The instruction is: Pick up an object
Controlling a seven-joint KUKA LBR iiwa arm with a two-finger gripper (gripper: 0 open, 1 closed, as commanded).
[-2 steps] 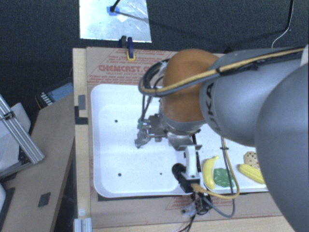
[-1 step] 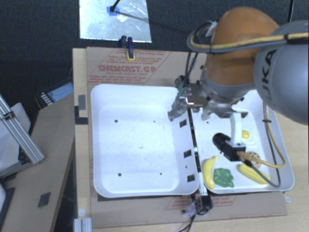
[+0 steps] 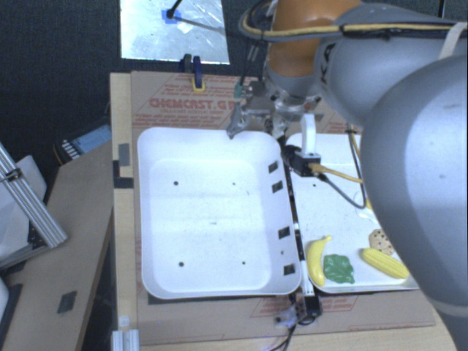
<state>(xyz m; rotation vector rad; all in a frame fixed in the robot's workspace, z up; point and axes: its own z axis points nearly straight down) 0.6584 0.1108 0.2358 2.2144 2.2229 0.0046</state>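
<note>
My jaws (image 3: 252,123) hang over the far rim where the two bins meet, nothing between them; how far apart they stand I can't tell. One banana (image 3: 316,262), one green piece (image 3: 338,269), one corn cob (image 3: 384,263) and one cookie (image 3: 379,240) lie in the right bin (image 3: 329,210), near corner. Left bin (image 3: 205,210): bare white. My own grey arm (image 3: 409,123) covers much of the right bin.
</note>
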